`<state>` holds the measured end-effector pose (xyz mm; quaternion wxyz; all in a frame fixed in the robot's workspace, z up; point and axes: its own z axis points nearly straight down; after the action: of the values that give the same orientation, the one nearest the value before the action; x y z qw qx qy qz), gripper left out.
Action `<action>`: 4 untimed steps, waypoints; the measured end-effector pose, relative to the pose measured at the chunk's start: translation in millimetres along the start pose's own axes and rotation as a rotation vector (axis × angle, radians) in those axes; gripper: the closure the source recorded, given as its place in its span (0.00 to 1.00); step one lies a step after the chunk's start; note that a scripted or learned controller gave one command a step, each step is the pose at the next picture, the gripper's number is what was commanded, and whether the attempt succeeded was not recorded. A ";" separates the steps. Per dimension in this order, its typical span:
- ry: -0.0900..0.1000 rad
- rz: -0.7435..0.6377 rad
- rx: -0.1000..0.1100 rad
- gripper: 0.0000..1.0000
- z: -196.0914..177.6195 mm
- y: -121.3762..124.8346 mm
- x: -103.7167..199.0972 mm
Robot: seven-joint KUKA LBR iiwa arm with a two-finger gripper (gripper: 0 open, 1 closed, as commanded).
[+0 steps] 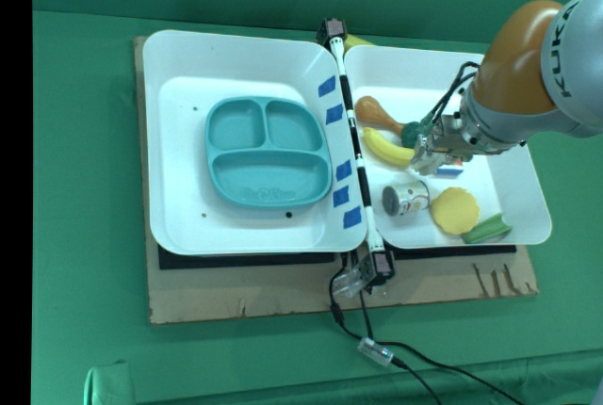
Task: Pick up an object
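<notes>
Gripper (pixel 426 155): low in right bin (pixel 523 191), over banana (pixel 386 147); finger state cannot be told.
Left bin (pixel 170 149): holds teal divided plate (pixel 268 153).
Near banana: can (pixel 405 199).

- Single fixed camera, mounted above the bench, looking down at a slant.
- Far enough back to take in both shallow white plastic bins (pixel 165 158) and the brown cardboard sheet (pixel 236 304) under them.
- Grey-and-orange arm (pixel 528 73) enters from frame right.
</notes>
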<state>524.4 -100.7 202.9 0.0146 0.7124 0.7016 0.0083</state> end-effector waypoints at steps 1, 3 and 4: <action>0.004 -0.010 0.022 1.00 -80.1 11.0 8.5; 0.000 -0.008 0.008 0.00 10.0 57.1 -8.2; -0.008 -0.002 -0.011 1.00 -6.9 61.0 -12.1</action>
<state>585.0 -113.7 211.8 0.0213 0.7116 0.7022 0.0096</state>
